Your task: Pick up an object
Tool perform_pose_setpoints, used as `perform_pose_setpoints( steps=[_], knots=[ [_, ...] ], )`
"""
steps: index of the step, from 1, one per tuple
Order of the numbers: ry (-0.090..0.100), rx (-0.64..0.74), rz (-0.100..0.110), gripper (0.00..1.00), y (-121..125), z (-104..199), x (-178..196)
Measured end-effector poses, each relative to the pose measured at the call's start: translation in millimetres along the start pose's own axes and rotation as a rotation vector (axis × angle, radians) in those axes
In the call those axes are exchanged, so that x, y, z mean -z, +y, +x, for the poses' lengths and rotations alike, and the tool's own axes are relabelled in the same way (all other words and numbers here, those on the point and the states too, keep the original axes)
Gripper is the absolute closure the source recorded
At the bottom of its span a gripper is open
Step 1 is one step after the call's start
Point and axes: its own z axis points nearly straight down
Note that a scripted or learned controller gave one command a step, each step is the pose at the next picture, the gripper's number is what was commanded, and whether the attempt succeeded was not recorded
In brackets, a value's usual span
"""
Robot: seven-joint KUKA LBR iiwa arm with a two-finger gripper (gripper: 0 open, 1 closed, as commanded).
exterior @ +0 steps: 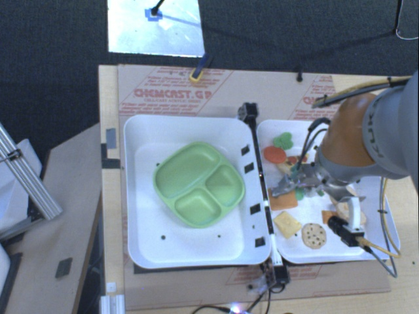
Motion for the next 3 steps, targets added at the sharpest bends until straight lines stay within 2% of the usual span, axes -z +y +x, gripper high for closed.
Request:
perform_pose_setpoints(
  steps=[1,2,3],
  knots=[
    [-0.002,0.001,-0.008,1.00,2.4,-1.0,14.1],
    [-0.002,0.002,-0.004,1.00,0.4,-3.5,57.9],
    [-0.002,0.004,-0.007,1.00,11.8,-5.9,115.7]
  ],
)
